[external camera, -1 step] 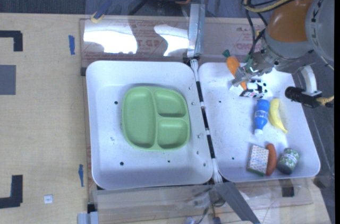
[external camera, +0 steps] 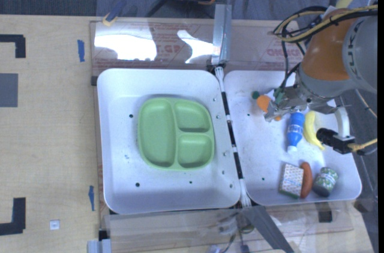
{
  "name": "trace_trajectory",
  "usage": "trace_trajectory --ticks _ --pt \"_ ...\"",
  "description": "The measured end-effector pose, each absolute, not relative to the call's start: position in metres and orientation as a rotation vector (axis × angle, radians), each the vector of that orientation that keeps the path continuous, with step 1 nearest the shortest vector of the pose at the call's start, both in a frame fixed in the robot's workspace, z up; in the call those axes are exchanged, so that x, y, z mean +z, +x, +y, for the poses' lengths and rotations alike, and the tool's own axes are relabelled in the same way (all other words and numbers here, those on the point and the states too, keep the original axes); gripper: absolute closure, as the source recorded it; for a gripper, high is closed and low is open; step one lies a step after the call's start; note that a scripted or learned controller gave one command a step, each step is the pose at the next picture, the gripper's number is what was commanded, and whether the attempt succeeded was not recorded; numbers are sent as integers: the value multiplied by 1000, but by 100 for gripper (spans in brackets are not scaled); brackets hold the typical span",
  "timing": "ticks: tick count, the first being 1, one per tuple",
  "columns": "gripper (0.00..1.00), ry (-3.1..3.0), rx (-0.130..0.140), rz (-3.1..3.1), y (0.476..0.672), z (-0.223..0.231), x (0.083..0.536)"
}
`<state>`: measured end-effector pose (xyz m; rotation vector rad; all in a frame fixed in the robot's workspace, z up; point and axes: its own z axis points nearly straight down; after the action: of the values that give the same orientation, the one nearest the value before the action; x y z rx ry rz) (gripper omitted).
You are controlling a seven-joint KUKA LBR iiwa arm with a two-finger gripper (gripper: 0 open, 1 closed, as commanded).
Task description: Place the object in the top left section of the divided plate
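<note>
A light green divided plate (external camera: 176, 132) lies in the left bin (external camera: 114, 96), with one long section on its left and two smaller ones on its right; all three sections are bare. My gripper (external camera: 278, 108) hangs low over the upper left part of the right bin (external camera: 252, 150). It is right beside a small orange carrot with a green top (external camera: 262, 102). Whether the carrot is touched or held is not visible. The grey arm with its orange band (external camera: 327, 60) comes in from the upper right.
Just right of the gripper in the right bin lie a blue bottle (external camera: 295, 130) and a yellow banana (external camera: 311, 128). A patterned box (external camera: 291, 180), a red sausage (external camera: 306, 178) and a dark can (external camera: 326, 181) sit near its front right corner. A metal divider (external camera: 228, 120) separates the bins.
</note>
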<state>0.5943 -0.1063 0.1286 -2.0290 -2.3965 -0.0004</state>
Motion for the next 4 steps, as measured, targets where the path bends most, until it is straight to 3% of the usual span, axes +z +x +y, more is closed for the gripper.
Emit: trace_trajectory --ticks 1,2,3,4 --pt "0 -2030 -1 -2397 594 -107 129" --pt "0 -2035 -3 -2395 634 -24 185" --pt "0 -2037 -2 -2395 615 -50 234" --pt "0 -2245 1 -2195 631 28 185"
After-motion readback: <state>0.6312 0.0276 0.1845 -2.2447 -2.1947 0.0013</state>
